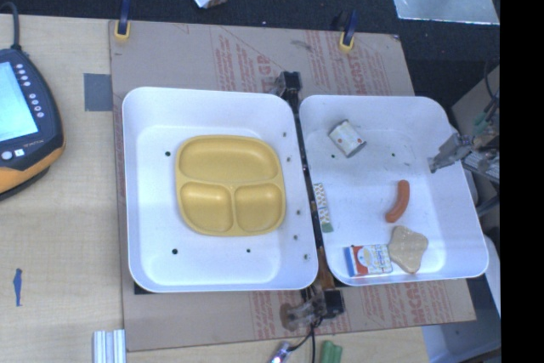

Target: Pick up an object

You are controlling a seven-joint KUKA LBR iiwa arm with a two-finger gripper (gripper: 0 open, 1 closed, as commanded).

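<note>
While the gripper (445, 155) reaches in low over the right bin's (455, 208) edge, its grip state seems unreadable.

Glossy plastic bins (212, 272) (matt tray (229, 184))

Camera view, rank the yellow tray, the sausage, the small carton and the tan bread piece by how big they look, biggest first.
1. Yellow tray, by far the largest.
2. Small carton and tan bread piece: too alike to rank.
3. Sausage, long but thinnest.
</note>
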